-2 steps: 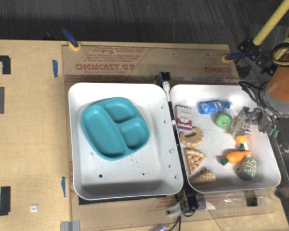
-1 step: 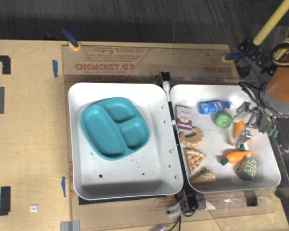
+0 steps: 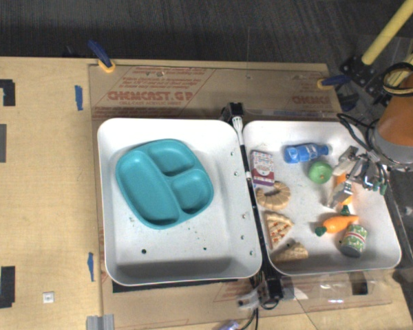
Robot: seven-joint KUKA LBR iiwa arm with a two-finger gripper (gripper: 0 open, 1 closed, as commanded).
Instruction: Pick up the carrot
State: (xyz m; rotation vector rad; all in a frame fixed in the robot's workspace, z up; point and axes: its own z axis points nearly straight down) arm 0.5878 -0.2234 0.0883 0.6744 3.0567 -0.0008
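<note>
Hovering over the right bin [image 3: 392, 243], the gripper [image 3: 345, 190] has the carrot [image 3: 339, 223] just beside it at about six o'clock.

The carrot lies flat in the right half of that bin, its long axis running roughly from three o'clock to nine o'clock. One end carries green at the nine o'clock side, the orange body reaching toward three o'clock, where it nearly touches a small round can [image 3: 354, 240] at about five o'clock from it. A green ball [image 3: 320, 172] sits at ten o'clock from the gripper. Whether the gripper is spread or pressed together I cannot tell, and nothing can be seen pinched in it. By my judgement the coming move is a short shift toward six o'clock, closing across the carrot's narrow width.
</note>
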